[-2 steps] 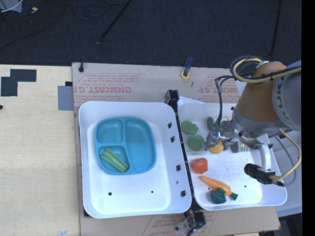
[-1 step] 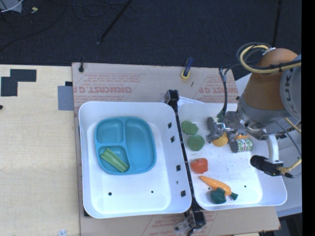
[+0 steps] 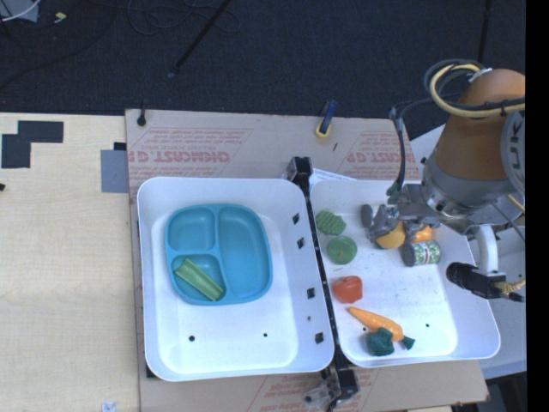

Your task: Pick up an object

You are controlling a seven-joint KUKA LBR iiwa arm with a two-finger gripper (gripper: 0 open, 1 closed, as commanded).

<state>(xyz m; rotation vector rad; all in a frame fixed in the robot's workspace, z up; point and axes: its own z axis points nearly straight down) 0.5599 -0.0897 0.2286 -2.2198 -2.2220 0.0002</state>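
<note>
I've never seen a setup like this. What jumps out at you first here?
The bright blue divided plate in the left bin, with a green piece in its front compartment. Then the arm's gripper, low over a yellow item in the right bin, among scattered toy foods.

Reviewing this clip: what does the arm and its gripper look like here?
The arm has a broad orange band above a grey wrist housing, with a yellowish cable loop on top and a dark cable down its left side. The gripper is grey metal.
</note>
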